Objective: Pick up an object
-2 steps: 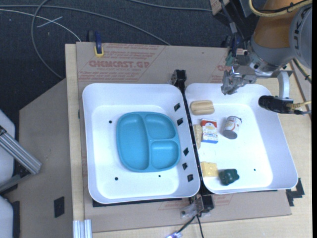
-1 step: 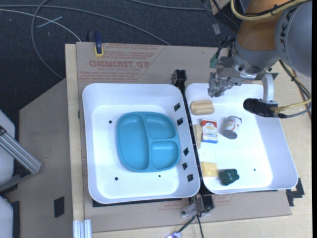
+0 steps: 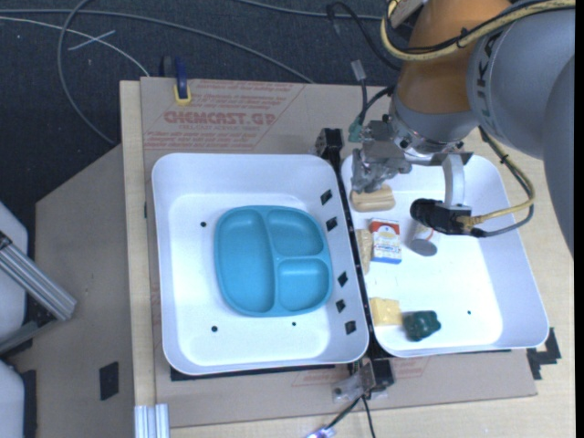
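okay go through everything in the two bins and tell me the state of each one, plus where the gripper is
Blue divided plate: upright, flat in the left bin.
Tan block: in the right bin, under the gripper.
Red, white and blue packet: lying flat.
Yellow block: resting by the divider.
Dark green object: beside the yellow block.
Gripper: low over the tan block.

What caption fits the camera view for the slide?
Arm's end effector poised over a tan block in the right bin; blue divided plate sits in the left bin.
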Available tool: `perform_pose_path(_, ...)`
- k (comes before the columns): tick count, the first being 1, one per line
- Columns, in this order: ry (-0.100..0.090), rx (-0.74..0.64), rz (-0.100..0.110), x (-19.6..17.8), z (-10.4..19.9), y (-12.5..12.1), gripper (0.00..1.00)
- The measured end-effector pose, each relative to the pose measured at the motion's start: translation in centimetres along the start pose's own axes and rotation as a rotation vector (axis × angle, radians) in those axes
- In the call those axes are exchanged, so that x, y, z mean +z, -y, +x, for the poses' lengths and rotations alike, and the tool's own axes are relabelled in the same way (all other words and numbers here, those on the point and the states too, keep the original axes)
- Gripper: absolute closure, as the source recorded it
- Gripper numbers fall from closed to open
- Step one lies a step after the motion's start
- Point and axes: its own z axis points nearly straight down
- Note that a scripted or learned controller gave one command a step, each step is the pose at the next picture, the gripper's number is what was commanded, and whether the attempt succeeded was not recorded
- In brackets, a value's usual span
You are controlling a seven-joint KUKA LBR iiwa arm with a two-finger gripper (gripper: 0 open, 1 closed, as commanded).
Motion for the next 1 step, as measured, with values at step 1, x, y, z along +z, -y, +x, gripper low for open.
perform_pose_path(1,0.0,-0.001,-0.003,-0.66,4.85,0.81,1.0)
